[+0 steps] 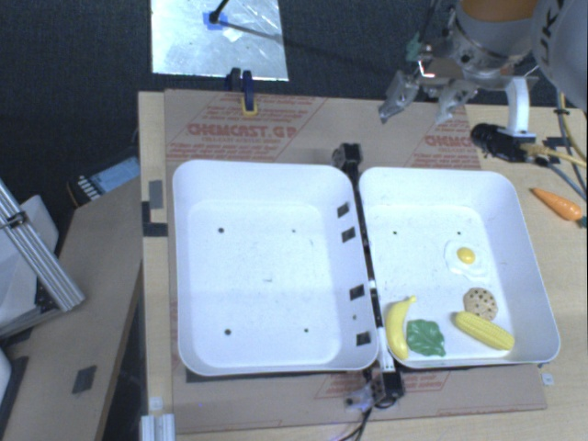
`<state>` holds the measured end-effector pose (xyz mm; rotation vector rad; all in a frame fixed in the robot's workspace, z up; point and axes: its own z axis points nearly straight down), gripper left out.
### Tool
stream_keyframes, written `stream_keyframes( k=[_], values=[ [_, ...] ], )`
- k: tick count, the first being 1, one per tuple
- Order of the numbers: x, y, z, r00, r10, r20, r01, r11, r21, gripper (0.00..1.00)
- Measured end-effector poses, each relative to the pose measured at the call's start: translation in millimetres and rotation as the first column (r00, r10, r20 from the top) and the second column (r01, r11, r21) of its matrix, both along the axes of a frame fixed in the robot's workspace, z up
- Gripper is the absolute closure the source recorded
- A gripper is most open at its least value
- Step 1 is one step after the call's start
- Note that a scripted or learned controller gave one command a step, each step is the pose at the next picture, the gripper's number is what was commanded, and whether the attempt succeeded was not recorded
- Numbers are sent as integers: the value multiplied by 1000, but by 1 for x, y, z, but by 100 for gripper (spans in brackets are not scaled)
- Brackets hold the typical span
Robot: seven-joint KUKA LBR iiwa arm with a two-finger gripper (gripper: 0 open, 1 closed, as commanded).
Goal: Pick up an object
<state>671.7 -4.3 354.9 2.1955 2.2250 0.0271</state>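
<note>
1. The bench [276,122] fills most of the frame, a tan board with red lettering across its upper part.
2. The left bin [266,265] sits at centre left, white and shallow.
3. The right bin [432,200] lies just beside it at centre right, the two rims touching along a black clipped seam.
4. The arm [501,7] comes in at the upper right, grey with an orange band, above the bench beyond the right bin's far rim.
5. A shiny metal sheet [219,24] lies at the top of the frame, left of centre, with a blue clip at its lower edge.
6. The gripper [421,104] hangs below the arm's wrist, over the board just above the right bin; its two fingers are spread apart with nothing between them.
7. A banana [398,327] lies in the lower left corner of the right bin, by the seam.
8. A corn cob [483,331] lies in the lower right of that bin, tilted.
9. A green leaf [426,338] touches the banana's right side.
10. A fried egg [466,257] lies nearer the bin's right wall, above the cob.
11. A cookie [480,301] sits between the egg and the cob.
12. A carrot [559,203] lies on the bench at the right edge of the frame, outside the bin.
</note>
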Motion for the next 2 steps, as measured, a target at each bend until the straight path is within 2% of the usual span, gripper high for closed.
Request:
stream_keyframes(
  k=[1, 2],
  values=[
    [-6, 28, -174, 999, -6, -36, 6, 1000, 0, 0],
    [-40, 67, -33, 1000, -4, -8, 4, 1000, 3, 0]
  ],
)
